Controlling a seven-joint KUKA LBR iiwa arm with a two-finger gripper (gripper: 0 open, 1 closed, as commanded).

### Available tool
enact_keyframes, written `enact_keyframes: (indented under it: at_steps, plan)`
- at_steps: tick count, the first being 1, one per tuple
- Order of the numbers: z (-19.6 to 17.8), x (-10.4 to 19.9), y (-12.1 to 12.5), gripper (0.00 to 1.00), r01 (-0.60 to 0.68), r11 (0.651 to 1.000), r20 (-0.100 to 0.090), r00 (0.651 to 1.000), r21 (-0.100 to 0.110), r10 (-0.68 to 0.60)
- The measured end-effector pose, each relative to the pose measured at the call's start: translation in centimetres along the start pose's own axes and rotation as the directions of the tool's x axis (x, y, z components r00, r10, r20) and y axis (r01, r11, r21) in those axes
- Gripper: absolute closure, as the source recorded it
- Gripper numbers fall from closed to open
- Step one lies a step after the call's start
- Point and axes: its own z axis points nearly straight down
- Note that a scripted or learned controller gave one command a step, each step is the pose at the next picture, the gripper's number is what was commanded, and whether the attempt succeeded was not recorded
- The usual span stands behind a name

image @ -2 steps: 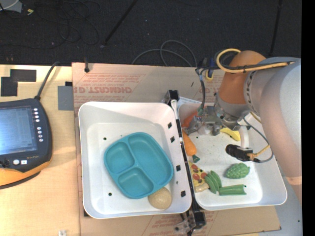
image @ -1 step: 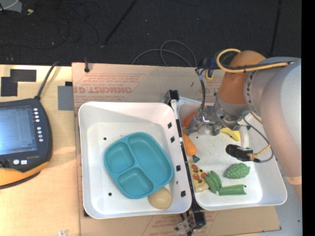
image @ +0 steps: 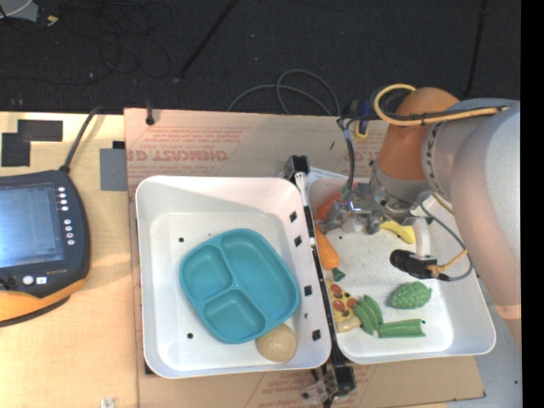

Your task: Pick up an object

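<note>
reading "chemcrzt" mirrored on cardboard (image: 183, 154), arm's jaws (image: 357, 219) over right bin (image: 476, 330), grip unclear.

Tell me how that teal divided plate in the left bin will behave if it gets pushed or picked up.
The teal plate looks like moulded plastic, so probably stiff and light. It lies flat in the left bin, so a push would likely slide it, perhaps into the tan round object touching its lower edge. Its low rim may be awkward to pinch.
</note>
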Motion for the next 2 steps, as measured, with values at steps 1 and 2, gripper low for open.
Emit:
enact_keyframes:
  at_steps: [1, 2]
  plan:
    - [0.0, -0.4, 0.0, 0.00, -0.003, 1.000, -0.001, 1.000, -0.002, 0.003]
    - [0.0, -1.6, 0.0, 0.00, -0.003, 1.000, -0.001, 1.000, -0.003, 0.003]
